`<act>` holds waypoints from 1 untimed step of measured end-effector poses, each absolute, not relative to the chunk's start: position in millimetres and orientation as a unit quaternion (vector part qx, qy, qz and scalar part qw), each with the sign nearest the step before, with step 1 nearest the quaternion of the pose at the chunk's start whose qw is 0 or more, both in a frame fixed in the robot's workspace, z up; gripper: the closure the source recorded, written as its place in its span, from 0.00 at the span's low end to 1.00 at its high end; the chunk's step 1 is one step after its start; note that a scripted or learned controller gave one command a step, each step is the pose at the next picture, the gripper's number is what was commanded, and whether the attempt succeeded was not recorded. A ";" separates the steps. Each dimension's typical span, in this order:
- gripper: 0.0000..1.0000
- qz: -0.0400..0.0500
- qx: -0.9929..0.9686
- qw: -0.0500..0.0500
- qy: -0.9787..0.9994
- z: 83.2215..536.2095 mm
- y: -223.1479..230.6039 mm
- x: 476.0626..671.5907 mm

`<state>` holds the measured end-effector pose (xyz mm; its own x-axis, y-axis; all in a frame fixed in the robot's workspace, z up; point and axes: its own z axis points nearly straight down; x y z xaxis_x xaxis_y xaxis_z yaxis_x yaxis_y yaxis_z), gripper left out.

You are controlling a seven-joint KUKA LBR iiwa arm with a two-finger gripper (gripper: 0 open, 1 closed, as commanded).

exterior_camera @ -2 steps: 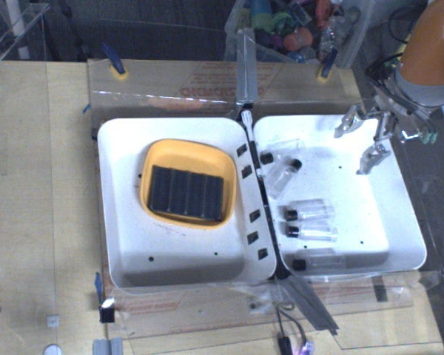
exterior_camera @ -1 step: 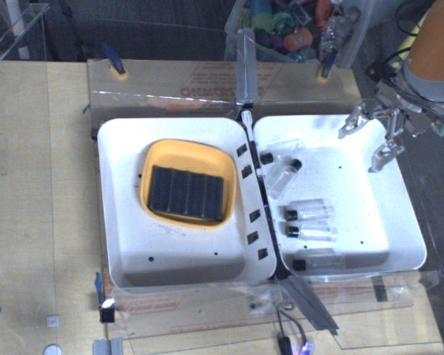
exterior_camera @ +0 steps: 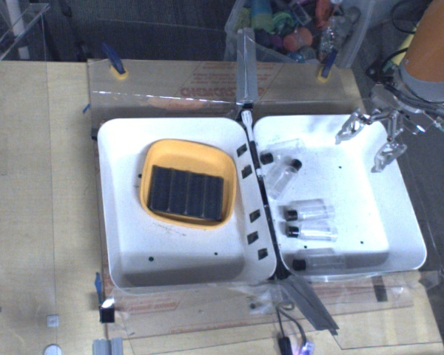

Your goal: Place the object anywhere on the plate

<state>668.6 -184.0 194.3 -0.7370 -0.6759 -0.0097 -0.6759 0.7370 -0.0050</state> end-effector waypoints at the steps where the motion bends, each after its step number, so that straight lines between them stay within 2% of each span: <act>1: 0.00 0.001 -0.508 0.003 0.861 183.3 -166.5 668.2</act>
